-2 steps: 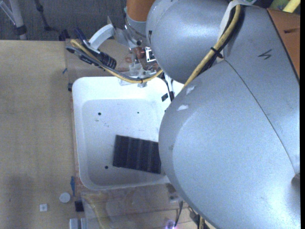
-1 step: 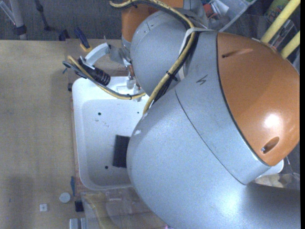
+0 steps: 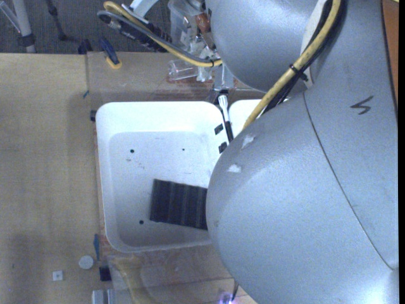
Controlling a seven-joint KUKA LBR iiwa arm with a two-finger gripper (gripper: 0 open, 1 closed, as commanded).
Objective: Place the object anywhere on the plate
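A: Status?

B: Arm (image 3: 304, 170) is covering most of the right side of the camera view, grey housing right up against the lens. Left bin (image 3: 111, 170) is the one landmark I can read properly.

A: Gripper?

B: Metal hardware and a yellow cable (image 3: 158, 43) sit just beyond the bin's far rim, but I can't make out a gripper in that clutter. Whether it's open, closed or carrying something: cannot tell.

A: Object?

B: Dark ribbed rectangular piece (image 3: 178, 204) lying flat on the bin floor, toward the near wall. Its right end runs under the arm housing, so the full outline is hidden. Nothing is touching the part I can see.

A: Plate?

B: Can't pick one out (second bin (image 3: 243, 109) is just a sliver of white rim beside the left bin's far right corner).

A: Anything else?

B: Small round disc (image 3: 85, 262) on the bench just off the bin's near left corner.
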